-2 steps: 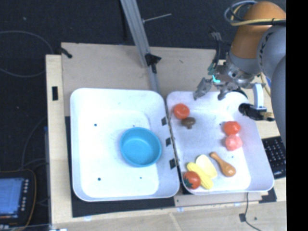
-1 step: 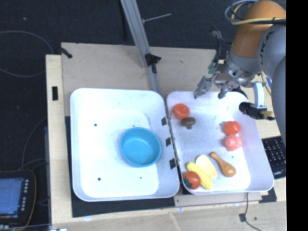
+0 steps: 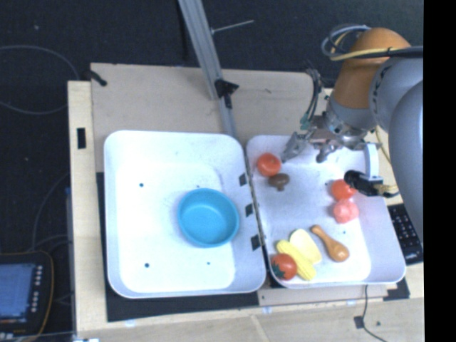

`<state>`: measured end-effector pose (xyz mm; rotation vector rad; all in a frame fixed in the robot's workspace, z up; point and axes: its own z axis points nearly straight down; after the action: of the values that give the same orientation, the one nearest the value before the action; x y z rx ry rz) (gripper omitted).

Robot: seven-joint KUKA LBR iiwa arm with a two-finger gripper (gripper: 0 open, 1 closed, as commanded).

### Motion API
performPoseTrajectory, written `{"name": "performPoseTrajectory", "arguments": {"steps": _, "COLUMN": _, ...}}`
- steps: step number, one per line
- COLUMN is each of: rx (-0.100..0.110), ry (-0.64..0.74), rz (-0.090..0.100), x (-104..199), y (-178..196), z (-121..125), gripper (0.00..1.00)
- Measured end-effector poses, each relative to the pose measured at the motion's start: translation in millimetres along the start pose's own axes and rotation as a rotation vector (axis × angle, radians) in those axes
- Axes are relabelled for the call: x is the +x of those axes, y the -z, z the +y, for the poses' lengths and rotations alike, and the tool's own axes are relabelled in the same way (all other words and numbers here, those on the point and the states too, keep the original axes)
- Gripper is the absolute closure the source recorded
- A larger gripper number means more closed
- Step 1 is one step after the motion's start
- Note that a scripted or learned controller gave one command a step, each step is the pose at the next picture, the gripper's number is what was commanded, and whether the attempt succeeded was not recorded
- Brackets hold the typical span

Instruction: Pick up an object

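We hovered gripper (image 3: 308, 148) over right bin's (image 3: 377, 262) far rim, fingers spread, nothing held. Approach step, we judged. Orange ball (image 3: 268, 164) lay just beside rim; next move called for descent onto it.

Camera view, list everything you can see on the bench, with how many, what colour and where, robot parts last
bins: 2, white, side by side on the bench
bowl: 1, blue, left bin
round fruit: 1, orange-red, right bin, top left
small brown piece: 1, brown, just below that fruit
red pieces: 2, red and pink, right side of right bin
wooden-looking piece: 1, tan, lower right bin
yellow pieces: 2, yellow, bottom of right bin
tomato: 1, red, beside them
arm: 1, grey with orange band, from the right
hand: 1, over the right bin's top
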<state>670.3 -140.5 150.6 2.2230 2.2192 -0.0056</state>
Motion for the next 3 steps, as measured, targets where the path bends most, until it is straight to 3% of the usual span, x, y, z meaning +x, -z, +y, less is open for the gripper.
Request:
{"name": "performPoseTrajectory", "arguments": {"steps": 1, "rx": -0.001, "ry": 0.0, "rz": 0.0, "x": -1, "y": -51, "z": 0, "gripper": 0.0}}
{"name": "performPoseTrajectory", "arguments": {"steps": 2, "rx": -0.01, "ry": 0.0, "rz": -0.002, "x": -3, "y": -35, "z": 2, "gripper": 1.0}}
{"name": "performPoseTrajectory", "arguments": {"steps": 3, "rx": -0.01, "ry": 0.004, "rz": 0.003, "x": -6, "y": 32, "z": 10, "gripper": 1.0}}
